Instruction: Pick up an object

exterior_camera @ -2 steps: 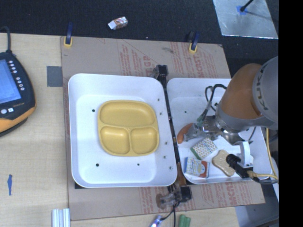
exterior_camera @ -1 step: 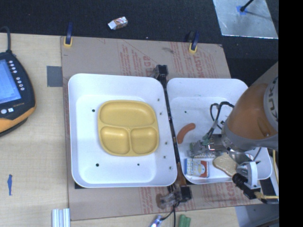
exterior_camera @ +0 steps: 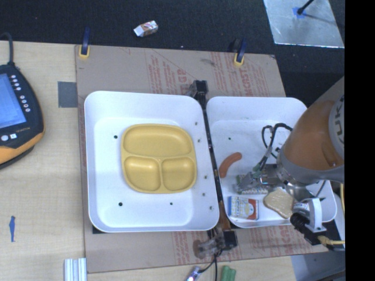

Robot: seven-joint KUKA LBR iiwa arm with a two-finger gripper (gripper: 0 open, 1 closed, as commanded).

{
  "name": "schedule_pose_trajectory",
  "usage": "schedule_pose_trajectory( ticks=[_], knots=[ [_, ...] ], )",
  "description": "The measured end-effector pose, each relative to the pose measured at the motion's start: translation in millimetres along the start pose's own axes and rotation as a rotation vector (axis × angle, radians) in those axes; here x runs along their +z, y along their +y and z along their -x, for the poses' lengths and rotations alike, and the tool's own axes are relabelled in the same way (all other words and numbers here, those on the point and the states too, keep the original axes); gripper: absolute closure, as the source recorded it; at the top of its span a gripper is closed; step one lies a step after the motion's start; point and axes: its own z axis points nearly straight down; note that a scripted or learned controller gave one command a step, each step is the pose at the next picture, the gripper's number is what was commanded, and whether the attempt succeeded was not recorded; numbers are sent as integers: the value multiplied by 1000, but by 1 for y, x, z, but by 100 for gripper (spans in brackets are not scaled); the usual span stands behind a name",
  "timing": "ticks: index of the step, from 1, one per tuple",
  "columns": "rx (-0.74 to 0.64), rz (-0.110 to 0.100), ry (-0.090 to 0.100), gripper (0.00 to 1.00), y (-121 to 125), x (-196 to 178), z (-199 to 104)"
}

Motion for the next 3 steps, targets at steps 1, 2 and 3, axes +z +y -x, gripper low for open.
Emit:
schedule_pose_trajectory(
  ticks=[1, 2, 3],
  knots=[
    [6, 2, 3, 100, 49, -91, -87],
    [6, 2, 3, 100, 110, -111, -138],
    [5, 1, 0, 100, 51, -98, -96]
  ],
)
